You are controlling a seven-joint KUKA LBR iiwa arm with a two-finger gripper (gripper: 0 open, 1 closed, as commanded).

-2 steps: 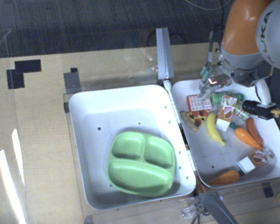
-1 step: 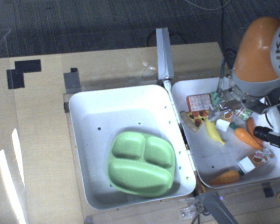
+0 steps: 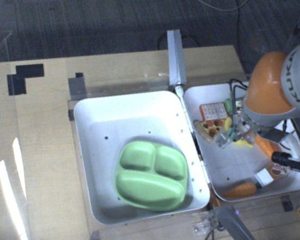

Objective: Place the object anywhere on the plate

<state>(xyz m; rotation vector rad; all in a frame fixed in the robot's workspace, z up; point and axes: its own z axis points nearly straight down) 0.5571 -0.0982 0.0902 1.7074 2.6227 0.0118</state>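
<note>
We see the end effector [image 3: 233,132] low in the right bin [image 3: 224,181], among a crowded cluster of small items [image 3: 216,120], and we cannot tell how far open it is or whether it has hold of anything. With pieces packed so close, we risk pinching two at once or nudging the target aside. The green divided plate [image 3: 151,174] sits in the left bin [image 3: 96,151], across the shared rims, which a carried object could clip.
</note>
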